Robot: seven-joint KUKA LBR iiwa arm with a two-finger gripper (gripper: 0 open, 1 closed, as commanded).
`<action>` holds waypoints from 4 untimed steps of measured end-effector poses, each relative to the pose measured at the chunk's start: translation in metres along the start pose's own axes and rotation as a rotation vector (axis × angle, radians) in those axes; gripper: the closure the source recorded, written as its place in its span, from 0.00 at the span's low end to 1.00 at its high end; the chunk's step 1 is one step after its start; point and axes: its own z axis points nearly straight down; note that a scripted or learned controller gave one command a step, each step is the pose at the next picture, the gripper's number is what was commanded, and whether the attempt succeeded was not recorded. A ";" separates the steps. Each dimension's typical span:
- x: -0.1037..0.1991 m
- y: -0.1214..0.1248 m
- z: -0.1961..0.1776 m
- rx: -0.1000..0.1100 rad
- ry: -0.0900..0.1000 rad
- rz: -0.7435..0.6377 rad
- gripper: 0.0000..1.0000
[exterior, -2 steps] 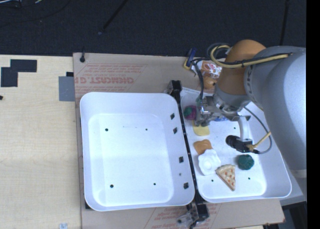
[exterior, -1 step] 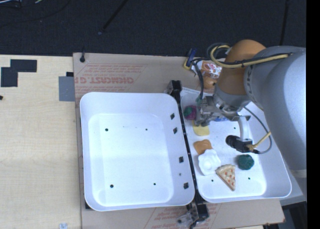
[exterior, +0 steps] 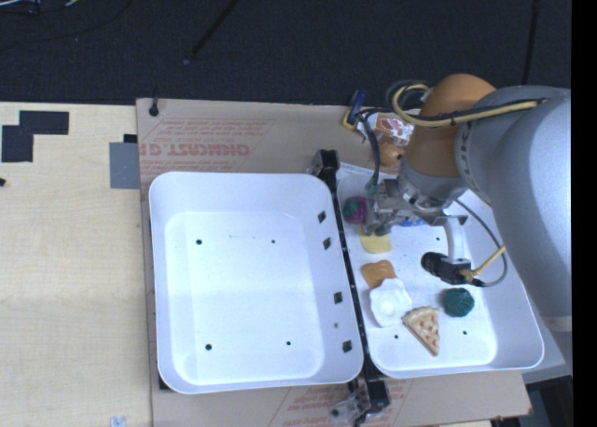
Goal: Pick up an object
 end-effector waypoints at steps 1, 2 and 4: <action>0.000 0.000 0.000 0.000 0.001 0.000 1.00; 0.000 0.000 0.000 -0.001 0.000 -0.001 1.00; 0.000 0.000 0.000 -0.001 0.001 0.000 1.00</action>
